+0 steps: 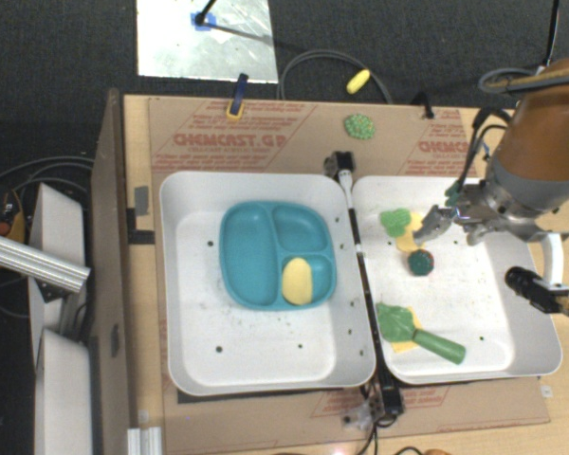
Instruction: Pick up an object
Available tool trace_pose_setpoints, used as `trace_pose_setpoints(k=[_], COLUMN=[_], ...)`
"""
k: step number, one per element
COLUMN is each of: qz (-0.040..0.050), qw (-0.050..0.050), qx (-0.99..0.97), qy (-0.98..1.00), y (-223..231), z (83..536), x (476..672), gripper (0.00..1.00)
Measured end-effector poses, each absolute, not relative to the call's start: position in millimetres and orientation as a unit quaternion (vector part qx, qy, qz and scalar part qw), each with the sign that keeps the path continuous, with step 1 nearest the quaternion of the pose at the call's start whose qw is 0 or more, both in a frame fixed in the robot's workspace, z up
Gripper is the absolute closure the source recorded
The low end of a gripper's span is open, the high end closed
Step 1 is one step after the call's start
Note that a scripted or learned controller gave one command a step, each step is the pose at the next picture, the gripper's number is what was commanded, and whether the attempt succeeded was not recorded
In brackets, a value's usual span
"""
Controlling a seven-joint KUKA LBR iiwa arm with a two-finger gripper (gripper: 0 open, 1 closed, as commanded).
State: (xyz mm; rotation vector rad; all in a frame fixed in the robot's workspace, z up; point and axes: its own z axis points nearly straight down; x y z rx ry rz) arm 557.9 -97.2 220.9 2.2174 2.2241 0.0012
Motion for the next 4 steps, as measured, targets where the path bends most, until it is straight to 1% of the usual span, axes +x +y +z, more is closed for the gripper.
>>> trace_pose_setpoints(k=[1,2,3,4], qz=[0.0,-0.001,0.0025,0.0045], qw=[0.0,0.0,0.003,0.006], qx=[0.705,0.707,0.705,0.704], qy=[0.709,0.707,0.71,0.71], y=[-96,-125,-123,-123], z=[163,80,86,101], x=[587.2,618.8,671.6,672.8], gripper=[0.0,0.0,0.0,1.0])
